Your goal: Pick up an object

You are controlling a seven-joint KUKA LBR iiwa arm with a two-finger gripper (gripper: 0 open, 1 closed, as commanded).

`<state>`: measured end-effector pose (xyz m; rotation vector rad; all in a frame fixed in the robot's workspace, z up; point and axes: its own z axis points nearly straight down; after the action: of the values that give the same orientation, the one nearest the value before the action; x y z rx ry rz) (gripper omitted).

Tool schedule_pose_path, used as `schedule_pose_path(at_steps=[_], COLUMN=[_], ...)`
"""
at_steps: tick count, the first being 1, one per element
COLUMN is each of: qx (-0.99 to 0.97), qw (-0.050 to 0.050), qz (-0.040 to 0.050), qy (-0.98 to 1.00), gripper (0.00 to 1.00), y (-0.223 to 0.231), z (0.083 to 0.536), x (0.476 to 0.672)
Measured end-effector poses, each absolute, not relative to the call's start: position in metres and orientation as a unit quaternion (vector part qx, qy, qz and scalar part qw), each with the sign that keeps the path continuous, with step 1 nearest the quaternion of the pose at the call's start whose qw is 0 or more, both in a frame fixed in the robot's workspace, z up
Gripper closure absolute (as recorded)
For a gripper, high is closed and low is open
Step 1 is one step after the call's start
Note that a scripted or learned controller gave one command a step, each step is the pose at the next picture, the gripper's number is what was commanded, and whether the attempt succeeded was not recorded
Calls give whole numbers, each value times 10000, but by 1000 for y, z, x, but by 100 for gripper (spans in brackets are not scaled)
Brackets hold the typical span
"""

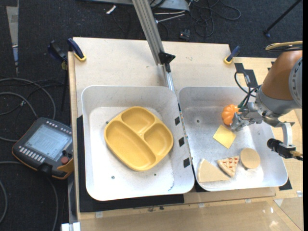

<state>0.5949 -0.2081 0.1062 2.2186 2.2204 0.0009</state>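
A grey arm with an orange band reaches in from the right over the right-hand bin (276,177), its gripper (237,123) lowered toward the bin floor just beside a small orange pumpkin-shaped toy (229,113) at the far side of that bin. Whether the gripper is clenched or released cannot be told from this angle, and nothing is visibly caught in it. A flat yellow cheese-like square (224,136) lies touching or just beneath the gripper, on its near left. Closer to the near edge of the same bin sit three more pieces: a pale tan wedge (210,172) at left, a waffle-patterned pizza-like slice (229,165) touching it, and a round tan disc (250,159) just to the right. The left-hand bin (94,177) holds a yellow divided plate (138,137) with three compartments, set at a slant. Both bins rest side by side on the pale bench (120,61). On the dark floor to the left lies a handheld control pendant (44,147) with a screen, amid loose cables.
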Motion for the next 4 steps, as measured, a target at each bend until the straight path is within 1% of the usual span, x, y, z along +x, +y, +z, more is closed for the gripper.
schedule_pose_path(at_steps=[1, 2, 3, 4], qx=[7062, 7058, 7059, 7045], qw=[28, 27, 30, 2], qz=[16, 16, 14, 8], qy=[7080, 7084, 7084, 7097], gripper=[100, 100, 100, 100], y=[-201, -193, -193, -149], z=[165, 214, 254, 254], x=[591, 588, 589, 598])
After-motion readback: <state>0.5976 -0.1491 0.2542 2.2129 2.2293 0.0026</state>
